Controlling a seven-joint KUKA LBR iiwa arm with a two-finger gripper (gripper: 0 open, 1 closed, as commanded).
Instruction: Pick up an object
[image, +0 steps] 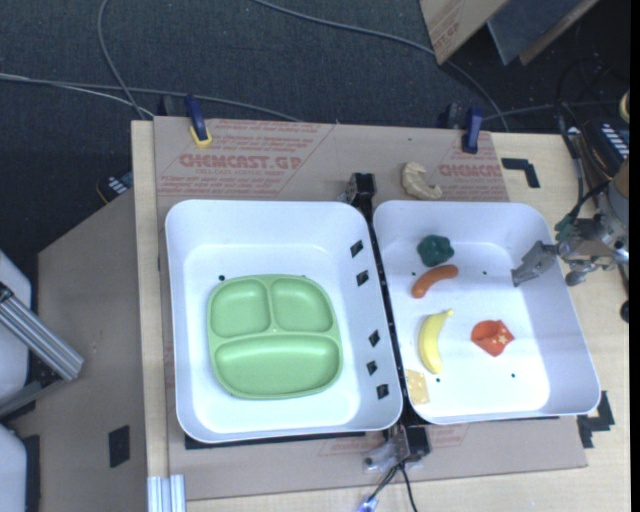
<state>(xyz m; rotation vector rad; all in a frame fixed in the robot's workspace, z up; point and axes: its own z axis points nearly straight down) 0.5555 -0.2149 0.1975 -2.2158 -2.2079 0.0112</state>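
The right bin (560, 385) holds several toy foods. A dark green lump (435, 249) lies near the back, with an orange-red sausage (434, 281) just in front of it. A yellow banana (433, 340) lies toward the front left, and a red piece (492, 337) sits to its right. A small pale yellow wedge (417, 386) rests at the bin's front left corner. My gripper (528, 267) hangs over the bin's right side, well to the right of the sausage and above the red piece in the view, touching none of them.
The left bin (190, 300) carries a green divided plate (274, 335). A beige object (421, 180) lies on the bench behind the right bin. Clamps (199, 128) sit at the board's far edge, and cables run across the dark floor.
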